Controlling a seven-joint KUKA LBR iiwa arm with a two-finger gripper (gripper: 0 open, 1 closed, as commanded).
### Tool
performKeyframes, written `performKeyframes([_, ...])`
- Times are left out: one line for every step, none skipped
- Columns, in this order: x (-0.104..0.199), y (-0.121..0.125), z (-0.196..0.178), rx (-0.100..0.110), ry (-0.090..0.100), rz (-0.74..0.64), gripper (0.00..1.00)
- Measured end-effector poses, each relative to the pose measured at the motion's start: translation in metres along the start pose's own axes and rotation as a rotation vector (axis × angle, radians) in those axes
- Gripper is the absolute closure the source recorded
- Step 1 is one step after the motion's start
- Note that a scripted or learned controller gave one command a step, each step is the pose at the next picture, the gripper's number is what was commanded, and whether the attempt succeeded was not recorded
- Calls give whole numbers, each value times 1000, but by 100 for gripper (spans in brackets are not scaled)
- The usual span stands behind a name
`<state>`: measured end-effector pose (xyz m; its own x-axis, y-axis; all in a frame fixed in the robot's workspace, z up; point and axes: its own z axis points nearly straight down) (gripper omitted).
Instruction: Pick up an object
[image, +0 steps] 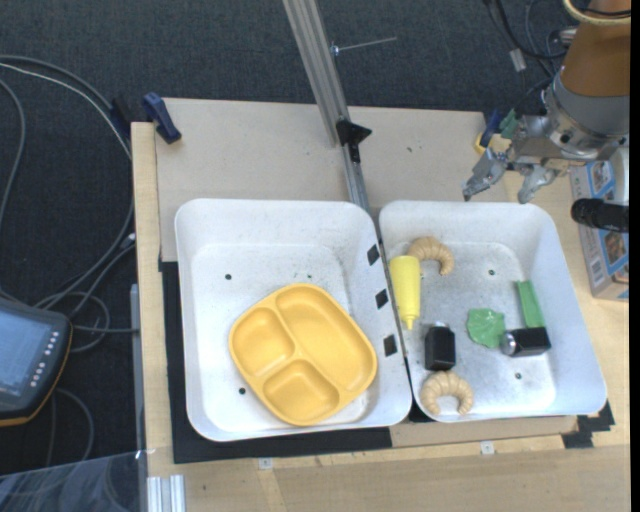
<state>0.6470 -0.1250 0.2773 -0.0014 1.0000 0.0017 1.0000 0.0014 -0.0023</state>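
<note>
Gripper spread wide and empty above the far edge of the right bin. Nearest target: croissant, by the far-left corner, touching yellow bottle. Risk of nudging the bottle, or closing on air against the curved pastry.

Grey arm with orange band, metal pincer, green fitting, dark cables.
</note>
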Motion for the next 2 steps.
performKeyframes([0,0,0,0,-1,-1,0])
performKeyframes([5,4,45,4,0,0,0])
